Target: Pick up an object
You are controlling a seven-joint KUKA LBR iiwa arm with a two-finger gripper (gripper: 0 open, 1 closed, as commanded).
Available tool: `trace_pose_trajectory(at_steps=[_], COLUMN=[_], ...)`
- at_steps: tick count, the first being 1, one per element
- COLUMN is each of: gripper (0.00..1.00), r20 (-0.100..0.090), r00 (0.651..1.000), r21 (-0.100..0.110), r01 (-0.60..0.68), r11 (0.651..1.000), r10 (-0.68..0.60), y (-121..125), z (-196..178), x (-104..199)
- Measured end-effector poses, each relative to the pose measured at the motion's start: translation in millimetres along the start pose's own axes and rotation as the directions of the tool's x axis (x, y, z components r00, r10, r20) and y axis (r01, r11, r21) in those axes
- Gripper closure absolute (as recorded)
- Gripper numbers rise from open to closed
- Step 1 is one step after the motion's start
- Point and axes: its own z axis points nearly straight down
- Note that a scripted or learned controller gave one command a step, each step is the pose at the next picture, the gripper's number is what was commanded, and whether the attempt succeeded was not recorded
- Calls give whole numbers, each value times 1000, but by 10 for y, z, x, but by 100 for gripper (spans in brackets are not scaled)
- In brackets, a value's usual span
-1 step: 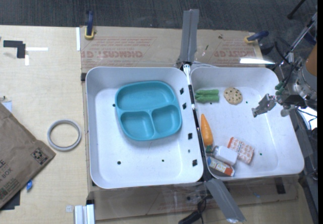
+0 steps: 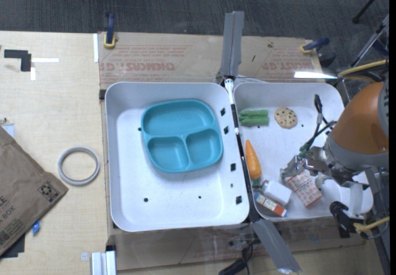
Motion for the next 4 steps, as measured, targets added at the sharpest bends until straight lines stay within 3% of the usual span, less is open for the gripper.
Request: trace_pose_trajectory(at_steps=[1, 2, 3, 4], gripper=[100, 100, 100, 100], r20=[0, 3, 1, 0], r00=[1000, 992, 980, 930], r21=[1, -1, 2, 2], r01=[-4, 127, 199, 369], r11=[1000, 992, 980, 930], r10=[4, -127, -199, -369], y=[1, 92, 87, 174], z=[-85, -1859, -1412, -1297], x=[-9, -495, -507, -290])
